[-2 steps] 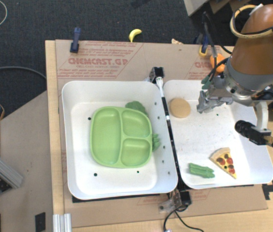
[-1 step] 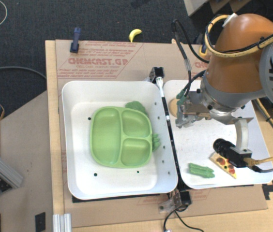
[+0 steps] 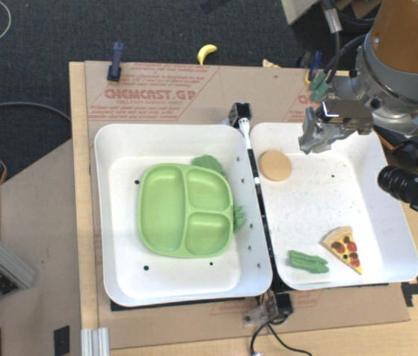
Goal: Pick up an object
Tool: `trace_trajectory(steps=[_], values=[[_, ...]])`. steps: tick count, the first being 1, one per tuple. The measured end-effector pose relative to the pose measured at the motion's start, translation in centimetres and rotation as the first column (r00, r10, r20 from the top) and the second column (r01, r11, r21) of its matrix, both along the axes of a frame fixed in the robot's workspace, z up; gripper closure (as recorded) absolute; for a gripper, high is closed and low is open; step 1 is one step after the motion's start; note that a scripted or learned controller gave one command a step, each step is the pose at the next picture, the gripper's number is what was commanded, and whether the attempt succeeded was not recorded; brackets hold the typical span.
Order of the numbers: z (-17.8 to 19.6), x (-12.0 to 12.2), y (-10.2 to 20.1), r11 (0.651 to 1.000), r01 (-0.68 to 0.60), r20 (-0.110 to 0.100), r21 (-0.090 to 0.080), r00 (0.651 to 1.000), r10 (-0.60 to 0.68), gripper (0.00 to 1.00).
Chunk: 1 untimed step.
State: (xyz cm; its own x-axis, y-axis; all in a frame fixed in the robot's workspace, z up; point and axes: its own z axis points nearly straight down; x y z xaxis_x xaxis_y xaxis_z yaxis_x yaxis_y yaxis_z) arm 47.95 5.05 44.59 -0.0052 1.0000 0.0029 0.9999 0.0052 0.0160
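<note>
In the right bin [image 3: 387, 199], a green toy [image 3: 309, 262] and pizza slice [image 3: 344, 248] lie nearest; farther back sits a tan round cookie [image 3: 275, 165]. Beyond it hovers the end effector [image 3: 314, 141]; whether it grips anything cannot be told.

Grey arm reaching from right, pincer [image 3: 314, 141] pointing down

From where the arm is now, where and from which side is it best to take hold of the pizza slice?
The pizza slice lies flat in the right bin, tip toward the near right. Probably best to come straight down from above and close across its two long slanted sides, about midway, where it is narrower than at the crust. The green piece beside it lies apart.
</note>
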Motion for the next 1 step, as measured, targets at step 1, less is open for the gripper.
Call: trace_trajectory(steps=[1], values=[[-4.57,-0.05,4.1,1.0,0.001,-0.021,-0.003,1.0,-0.001,1.0]])
